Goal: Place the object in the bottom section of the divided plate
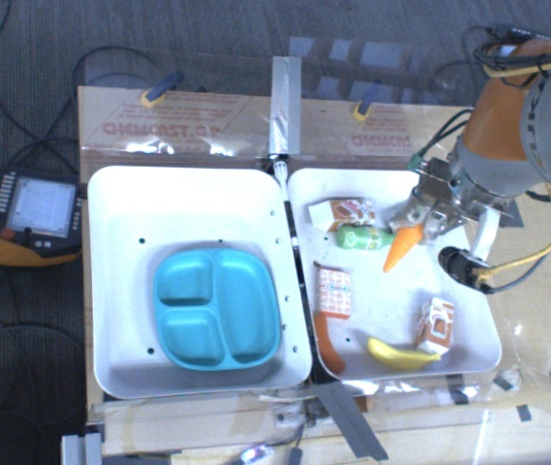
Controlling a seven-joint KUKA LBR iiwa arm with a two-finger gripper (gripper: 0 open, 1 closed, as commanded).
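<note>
A light blue divided plate [219, 308] lies in the left bin [120, 221], with two small sections on its left and one large section on its right. My gripper [418, 221] hangs over the upper part of the right bin [478, 347]. It is shut on the thick end of an orange toy carrot [401, 248], which points down and to the left from the fingers. The carrot hangs to the right of a green toy [357, 236].
The right bin also holds a red and white packet [350, 209], a flat snack packet [334, 292], a brown sausage [323, 342], a banana [401, 354] and a small carton [437, 323]. A handheld pendant [28, 216] lies left of the bins.
</note>
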